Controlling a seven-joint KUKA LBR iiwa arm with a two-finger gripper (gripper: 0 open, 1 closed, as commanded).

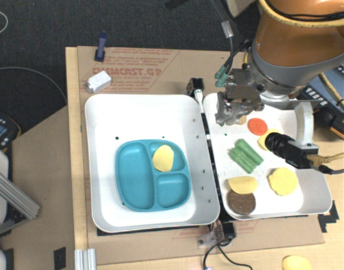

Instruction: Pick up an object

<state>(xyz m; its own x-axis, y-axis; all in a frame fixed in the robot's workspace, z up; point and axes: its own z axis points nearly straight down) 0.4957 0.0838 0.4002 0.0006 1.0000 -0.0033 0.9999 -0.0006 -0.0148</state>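
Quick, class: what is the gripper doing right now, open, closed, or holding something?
Gripper: cannot be told from this view. It hangs over the far end of the right bin, near the orange piece, with nothing seen in its hold.

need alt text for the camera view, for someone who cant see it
The gripper hangs over the right bin, which holds green, orange, yellow and brown toy foods. The left bin holds a blue tray.

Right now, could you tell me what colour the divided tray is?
Teal blue tray, clearest in the camera view.
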